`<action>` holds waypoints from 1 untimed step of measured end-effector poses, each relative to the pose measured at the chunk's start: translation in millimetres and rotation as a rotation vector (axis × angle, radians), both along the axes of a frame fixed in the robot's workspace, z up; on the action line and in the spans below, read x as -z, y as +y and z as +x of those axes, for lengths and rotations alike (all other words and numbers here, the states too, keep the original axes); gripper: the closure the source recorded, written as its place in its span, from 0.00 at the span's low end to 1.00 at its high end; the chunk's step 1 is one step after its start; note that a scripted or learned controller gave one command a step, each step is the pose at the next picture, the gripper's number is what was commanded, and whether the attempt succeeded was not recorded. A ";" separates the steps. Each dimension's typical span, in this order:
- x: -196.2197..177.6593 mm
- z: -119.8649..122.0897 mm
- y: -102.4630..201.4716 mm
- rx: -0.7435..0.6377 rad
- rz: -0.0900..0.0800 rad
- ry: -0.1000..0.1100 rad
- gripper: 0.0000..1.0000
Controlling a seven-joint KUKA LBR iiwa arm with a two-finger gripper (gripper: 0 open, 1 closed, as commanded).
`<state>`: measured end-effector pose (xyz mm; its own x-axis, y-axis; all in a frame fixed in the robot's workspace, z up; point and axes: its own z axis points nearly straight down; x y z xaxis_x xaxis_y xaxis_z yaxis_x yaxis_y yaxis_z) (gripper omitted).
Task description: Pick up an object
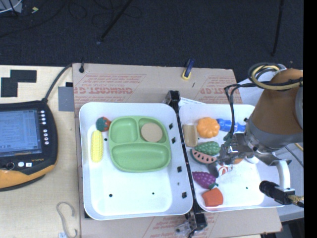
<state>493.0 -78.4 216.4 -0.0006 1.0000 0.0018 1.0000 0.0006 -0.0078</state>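
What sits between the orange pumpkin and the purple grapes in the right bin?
In the camera view, the green bumpy toy and the watermelon slice lie between the pumpkin and the grapes.

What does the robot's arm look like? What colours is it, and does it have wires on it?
The arm is fat and rounded, with an orange-brown band over a grey part. A bundle of black and yellowish cables loops over its top, and one black cable hangs down its side. At the end sits a small gripper of dark metal, with little red and white bits near it.
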 end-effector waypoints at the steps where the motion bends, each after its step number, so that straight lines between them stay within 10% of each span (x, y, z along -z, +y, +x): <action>1: -20.3 5.8 -2.4 0.000 -0.001 -0.004 1.00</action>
